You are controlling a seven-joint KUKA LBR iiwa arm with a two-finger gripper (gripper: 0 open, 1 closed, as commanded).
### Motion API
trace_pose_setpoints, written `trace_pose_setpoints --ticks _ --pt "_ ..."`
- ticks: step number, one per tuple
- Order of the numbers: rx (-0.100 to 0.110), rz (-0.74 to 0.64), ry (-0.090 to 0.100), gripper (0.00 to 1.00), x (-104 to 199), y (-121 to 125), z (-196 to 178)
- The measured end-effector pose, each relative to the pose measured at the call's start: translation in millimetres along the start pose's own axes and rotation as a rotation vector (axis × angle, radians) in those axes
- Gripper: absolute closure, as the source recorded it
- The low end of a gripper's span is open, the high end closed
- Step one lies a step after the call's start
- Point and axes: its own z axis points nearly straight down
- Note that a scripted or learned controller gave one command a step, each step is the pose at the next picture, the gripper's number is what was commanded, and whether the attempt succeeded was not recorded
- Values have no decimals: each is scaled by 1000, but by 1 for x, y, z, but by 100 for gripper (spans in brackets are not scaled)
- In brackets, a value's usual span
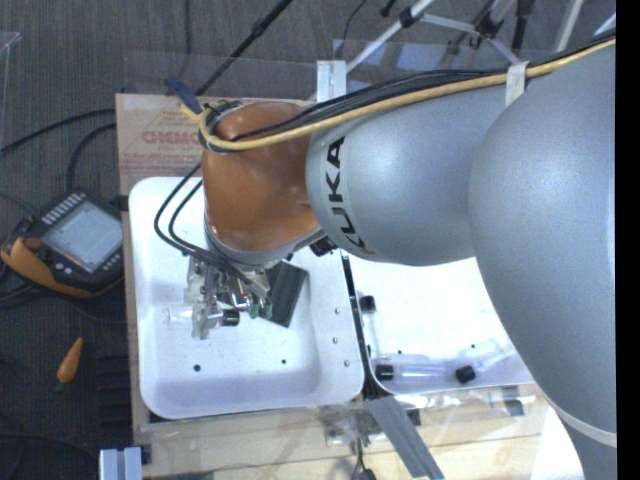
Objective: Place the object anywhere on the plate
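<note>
- Step: reads as the pick/approach phase. Arm is low over the left bin [160, 393], orange band [250, 183] straight above the wrist, hand [225, 306] down near the bin floor, approx bin centre.
- Hand state: can't tell how far open it is; wrist clutter and glare mask the tip. Nothing seen clamped in it, so I log no hold.
- Task obj, best guess: dark grey block [287, 295] in the left bin, tilted, edge up. It sits at 3 o'clock of the hand, just beside it. Touching or a sliver apart, can't tell.
- Other candidates: clear tubes w/ black caps [440, 370] in the right bin [440, 298], at 4 o'clock of the hand, well apart.
- Plate: can't pick it out w/ confidence; prob under the arm's bulk.
- Progress (judgement): early, obj not yet on any plate.
- Next move calls for: shift the hand toward 3 o'clock to centre on the block, square up to its tilt, close, confirm grip before lift.
- Risk: a tilted block may skid or tip flat when nudged.
</note>
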Motion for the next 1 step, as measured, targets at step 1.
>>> trace_pose_setpoints --ticks 1 --pt "0 -293 -2 100 -44 -7 2"
